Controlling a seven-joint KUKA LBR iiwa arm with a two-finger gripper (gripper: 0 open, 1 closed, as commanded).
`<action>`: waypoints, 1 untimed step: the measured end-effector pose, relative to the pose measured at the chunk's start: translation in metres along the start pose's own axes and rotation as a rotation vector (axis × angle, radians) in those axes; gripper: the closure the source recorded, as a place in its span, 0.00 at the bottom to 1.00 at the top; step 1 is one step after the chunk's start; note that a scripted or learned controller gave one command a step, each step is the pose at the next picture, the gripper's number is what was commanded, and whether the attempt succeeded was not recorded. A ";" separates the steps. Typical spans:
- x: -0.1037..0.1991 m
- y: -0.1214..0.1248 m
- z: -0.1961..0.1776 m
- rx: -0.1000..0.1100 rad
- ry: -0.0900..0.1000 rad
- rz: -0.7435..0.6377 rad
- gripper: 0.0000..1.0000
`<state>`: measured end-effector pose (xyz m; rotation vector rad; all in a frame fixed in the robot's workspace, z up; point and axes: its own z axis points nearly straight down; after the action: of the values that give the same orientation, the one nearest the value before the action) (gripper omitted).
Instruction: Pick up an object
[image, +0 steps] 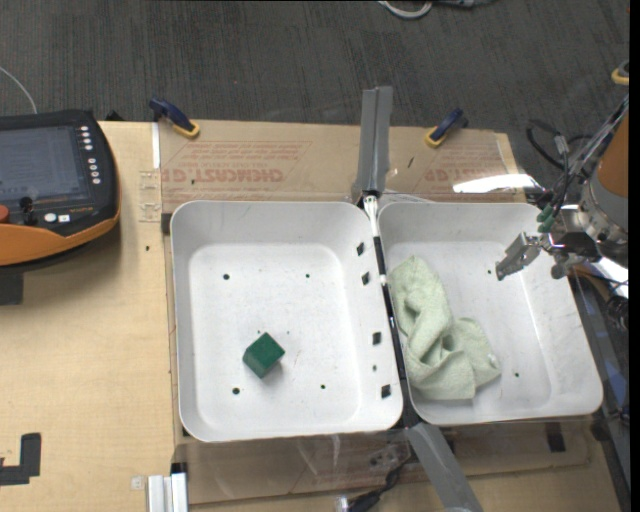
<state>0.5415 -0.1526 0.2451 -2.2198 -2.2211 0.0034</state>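
Note:
A small dark green cube (264, 354) lies in the left bin (190, 300), toward its front. In the right bin (560, 370), a crumpled pale green cloth (436, 331) rests against the left wall and reaches to the front. My gripper (533, 262) hangs over the right bin's far right part, well right of the cloth and above the floor. It is open, with nothing between its fingers.
A teach pendant (50, 185) with an orange rim lies on the bench at the far left. Two clamps (175, 118) (446, 125) hold brown cardboard behind the bins. A grey bar (375, 140) stands upright between the bins at the back. Cables hang by the arm at right.

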 end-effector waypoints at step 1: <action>0.056 -0.017 0.106 0.000 0.001 -0.237 0.00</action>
<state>0.5246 -0.0961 0.1390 -1.9415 -2.4671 0.0024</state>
